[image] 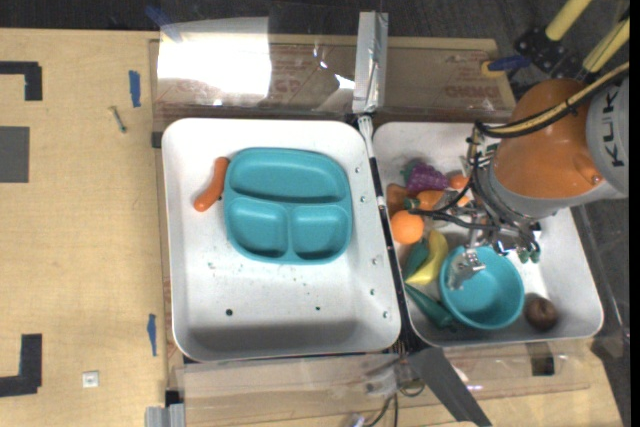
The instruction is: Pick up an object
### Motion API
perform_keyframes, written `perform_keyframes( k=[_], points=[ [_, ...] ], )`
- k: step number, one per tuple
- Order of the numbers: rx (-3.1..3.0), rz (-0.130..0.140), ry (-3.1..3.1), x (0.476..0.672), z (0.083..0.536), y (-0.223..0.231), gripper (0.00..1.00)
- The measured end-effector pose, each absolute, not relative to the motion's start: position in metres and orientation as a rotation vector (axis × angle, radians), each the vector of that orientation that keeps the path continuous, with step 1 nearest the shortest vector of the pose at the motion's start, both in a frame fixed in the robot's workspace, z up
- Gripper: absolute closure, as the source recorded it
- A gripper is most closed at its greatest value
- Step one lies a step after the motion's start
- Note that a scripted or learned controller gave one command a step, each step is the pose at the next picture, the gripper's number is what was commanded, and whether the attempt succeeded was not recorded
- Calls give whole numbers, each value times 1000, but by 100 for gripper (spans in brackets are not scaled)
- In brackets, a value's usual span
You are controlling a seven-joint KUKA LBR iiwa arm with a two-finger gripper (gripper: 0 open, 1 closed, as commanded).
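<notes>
The arm (pixel 560 150) reaches in from the right of the frame and hangs over the right bin (pixel 590 300), with its gripper (pixel 478 253) low above the teal bowl (pixel 487 293) at the lower middle of that bin. Whether the pincer is apart or together cannot be told, because the wrist and cables hide its tips from this slanted view. Nothing can be seen held. The nearest candidates are crowded: the bowl, a yellow banana (pixel 428 260) touching its left side, an orange ball (pixel 407 228) just above that, a purple piece (pixel 428 178) toward the bin's upper left, and a brown lump (pixel 541 312) at the lower right. To do the step well, the gripper likely needs to straddle the bowl's rim squarely or pick one loose item, avoiding a descent onto two touching things. In the left bin (pixel 190 315) lie a teal divided tray (pixel 289 205) and a carrot (pixel 211 185).
</notes>
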State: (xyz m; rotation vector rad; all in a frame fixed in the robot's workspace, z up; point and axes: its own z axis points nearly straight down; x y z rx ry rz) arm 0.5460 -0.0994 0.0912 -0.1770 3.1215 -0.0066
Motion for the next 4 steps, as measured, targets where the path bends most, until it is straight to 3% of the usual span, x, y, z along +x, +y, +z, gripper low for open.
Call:
perform_keyframes(
  k=[1,2,3,4],
  points=[
    [-340,-7,3106,509,91,-92,0],
    [-403,-8,3095,492,91,-95,0],
    [-841,-10,3011,583,213,-146,0],
    [-881,-7,3003,519,96,-170,0]
  ],
)
